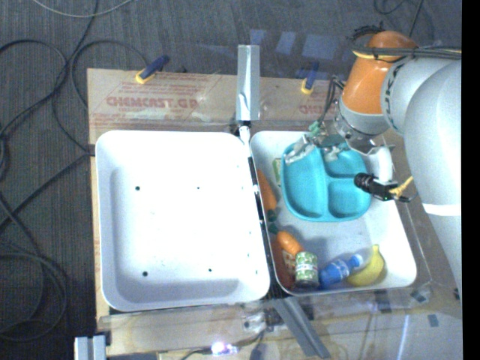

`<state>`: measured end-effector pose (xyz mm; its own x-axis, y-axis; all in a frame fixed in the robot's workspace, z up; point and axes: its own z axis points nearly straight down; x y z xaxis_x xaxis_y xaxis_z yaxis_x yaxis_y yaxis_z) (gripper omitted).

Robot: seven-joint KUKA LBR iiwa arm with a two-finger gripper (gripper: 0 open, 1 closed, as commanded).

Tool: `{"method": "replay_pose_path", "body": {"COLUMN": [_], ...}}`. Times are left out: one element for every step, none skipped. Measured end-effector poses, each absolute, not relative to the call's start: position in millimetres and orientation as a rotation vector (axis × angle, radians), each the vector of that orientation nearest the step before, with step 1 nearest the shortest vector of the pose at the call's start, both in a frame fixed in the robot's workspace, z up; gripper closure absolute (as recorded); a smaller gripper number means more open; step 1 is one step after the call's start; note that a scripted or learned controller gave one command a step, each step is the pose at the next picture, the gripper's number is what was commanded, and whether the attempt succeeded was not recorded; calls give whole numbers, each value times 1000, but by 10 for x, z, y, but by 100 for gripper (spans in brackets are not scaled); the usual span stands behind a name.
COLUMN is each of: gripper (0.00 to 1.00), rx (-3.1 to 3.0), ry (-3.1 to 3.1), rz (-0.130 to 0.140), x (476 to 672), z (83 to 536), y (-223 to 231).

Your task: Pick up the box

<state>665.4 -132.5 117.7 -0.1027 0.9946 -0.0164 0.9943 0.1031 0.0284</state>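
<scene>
Seen from above at a slant, a table (172, 100) topped with a pale wooden board carries two shallow white bins side by side. The box (324, 190) – a teal, open-topped container moulded into compartments – lies in the upper half of the right bin (409, 257), tipped a little with its far edge raised towards the arm. The grey arm with its orange band (369, 81) comes in from the right and bends down over that bin's far corner. Its gripper (325, 136) hangs right at the box's far rim, so the box spreads from it towards the near side and slightly to the left. The wrist hides the tip, so I cannot tell whether the gripper is open or closed, or whether it has the rim at all. The box looks nearly as wide as it is long, with no strong long axis, so my guess is that a thin rim edge is the only place to grip it. Clutter crowds the same bin: a carrot (265, 190) just beside the box's left edge, a second orange piece (288, 243) below it, then a small can (306, 268), a blue bottle (341, 270) and a banana (370, 268) in a row along the near wall (all apart from the box). The left bin (180, 216) shows plain white floor with a few dark specks. Around the table is grey carpet with loose black cables (22, 223) trailing across it.
</scene>
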Motion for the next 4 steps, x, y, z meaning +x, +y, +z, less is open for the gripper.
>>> {"method": "replay_pose_path", "body": {"gripper": [0, 0, 0, 0], "rx": [2120, 2199, 2391, 2516], "ry": [2226, 2171, 1987, 1825], "rz": [51, 55, 58, 39], "x": [6237, 5675, 5031, 5241], "z": [1160, 1133, 1049, 995], "y": [-1275, -1453, -1863, -1021]}}
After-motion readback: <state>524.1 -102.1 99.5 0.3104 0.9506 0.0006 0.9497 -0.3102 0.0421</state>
